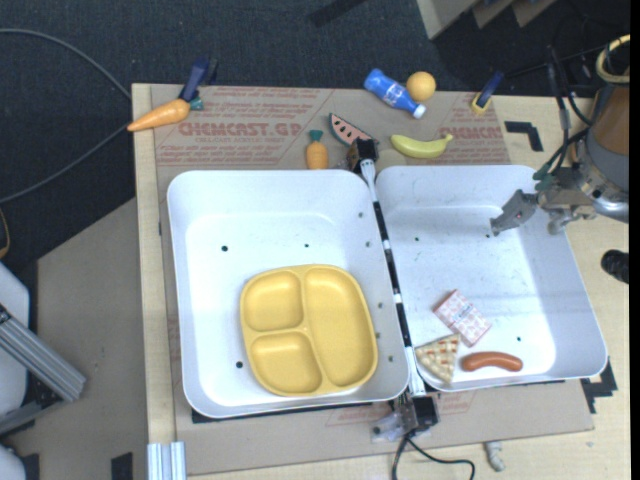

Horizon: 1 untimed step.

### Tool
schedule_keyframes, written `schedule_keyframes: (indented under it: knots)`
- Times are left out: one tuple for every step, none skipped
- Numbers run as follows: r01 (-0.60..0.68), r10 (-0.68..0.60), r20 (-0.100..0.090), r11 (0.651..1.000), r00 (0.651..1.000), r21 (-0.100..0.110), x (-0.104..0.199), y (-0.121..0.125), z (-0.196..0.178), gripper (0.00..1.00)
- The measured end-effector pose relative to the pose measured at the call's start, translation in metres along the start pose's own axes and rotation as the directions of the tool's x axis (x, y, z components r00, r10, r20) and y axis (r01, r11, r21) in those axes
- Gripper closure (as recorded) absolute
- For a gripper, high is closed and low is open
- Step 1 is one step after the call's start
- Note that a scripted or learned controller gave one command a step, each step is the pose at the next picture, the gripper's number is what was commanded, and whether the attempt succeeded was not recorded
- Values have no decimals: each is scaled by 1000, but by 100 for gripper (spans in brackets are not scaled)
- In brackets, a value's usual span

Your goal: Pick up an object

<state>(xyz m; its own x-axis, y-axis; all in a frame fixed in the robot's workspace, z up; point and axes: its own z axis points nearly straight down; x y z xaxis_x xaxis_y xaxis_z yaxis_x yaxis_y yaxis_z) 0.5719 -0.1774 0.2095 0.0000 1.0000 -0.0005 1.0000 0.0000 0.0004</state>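
In the right bin [560, 268], the claw [512, 216] hung over the upper part of the floor, reaching in from the right edge, and whether it was spread or pressed together could not be told. Three toy foods lay well apart from it, down in the bin's lower corner nearest the camera. The closest was a small pink-and-white checked wafer [462, 316], lying flat and turned at a slant. Just below it, touching or nearly so, sat a waffle-patterned pizza slice [438, 357], tan with a pale crust, against the bin's left wall. Beside that lay a red-brown sausage [491, 362], stretched out along the lower rim.

The left bin [200, 268] carried a yellow three-compartment plate [308, 328]. On the table [150, 368] behind the bins lay a carrot [158, 116], a small orange bottle-shaped toy [317, 154], a watermelon slice [344, 128], a banana [420, 145], a blue bottle [392, 92] and an orange [422, 85].
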Motion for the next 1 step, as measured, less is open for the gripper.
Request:
schedule_keyframes:
  knots:
    - [1, -1, -2, 1000, 1000, 2, 38, -2, 5, 0]
